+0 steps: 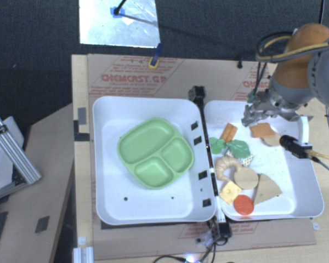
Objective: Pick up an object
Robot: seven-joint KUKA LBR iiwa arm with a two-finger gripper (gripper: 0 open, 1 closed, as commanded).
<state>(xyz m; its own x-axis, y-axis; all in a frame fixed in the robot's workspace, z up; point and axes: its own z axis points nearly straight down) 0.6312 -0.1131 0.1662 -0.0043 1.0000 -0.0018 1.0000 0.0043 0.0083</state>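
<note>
Claw (252,115) hung over the right bin (310,193), just beside the bread slice (262,130); couldn't tell its state. Slice looked light, stiff, flat; I'd pinch its edges.

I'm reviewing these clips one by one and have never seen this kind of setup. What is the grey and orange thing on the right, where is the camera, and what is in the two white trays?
The picture comes from one fixed camera above the bench, looking down at a slant. The grey and orange thing is a robot arm reaching in from the right; at its end is a two-finger gripper, hanging over the far part of the right bin. Nothing can be seen between its fingers, so it does not appear to hold anything.

The left bin holds a green divided plate. The right bin holds a pile of toy food: an orange stick, green leaves, a croissant, a yellow cheese block, a red round slice, a tan wedge and a toast-like piece close to the gripper.
</note>
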